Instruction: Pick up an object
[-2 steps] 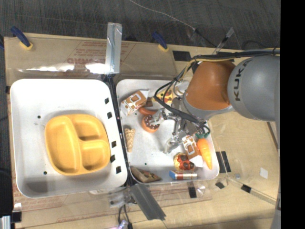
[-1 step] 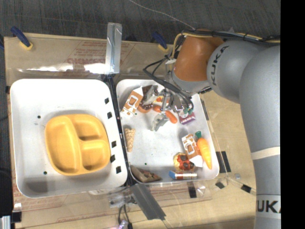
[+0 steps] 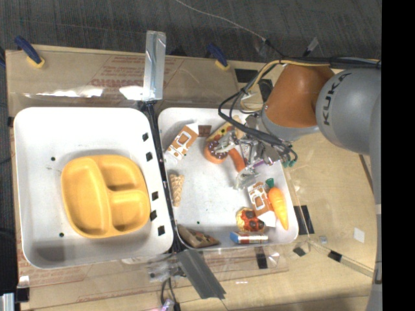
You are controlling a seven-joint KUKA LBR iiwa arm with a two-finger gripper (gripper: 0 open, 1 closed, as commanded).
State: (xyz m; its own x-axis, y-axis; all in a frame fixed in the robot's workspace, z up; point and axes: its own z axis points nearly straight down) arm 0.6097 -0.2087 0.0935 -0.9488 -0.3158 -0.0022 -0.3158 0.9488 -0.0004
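My gripper (image 3: 250,157) reaches down into the right bin (image 3: 201,203), at its upper right part, under the orange wrist band. A thin orange-red piece (image 3: 238,161) lies right against it on its left side; whether it is gripped is hidden. A brown and pink doughnut-like toy (image 3: 217,149) sits just left of that. Below the gripper lie an orange and white carton (image 3: 259,196) and a toy carrot (image 3: 279,207).
The right bin also holds a second orange and white carton (image 3: 181,141), a tan cracker (image 3: 176,188), a red and yellow toy (image 3: 249,221), a small tube (image 3: 250,238) and a brown piece (image 3: 198,239). A yellow divided tray (image 3: 104,193) lies in the left bin (image 3: 32,135).
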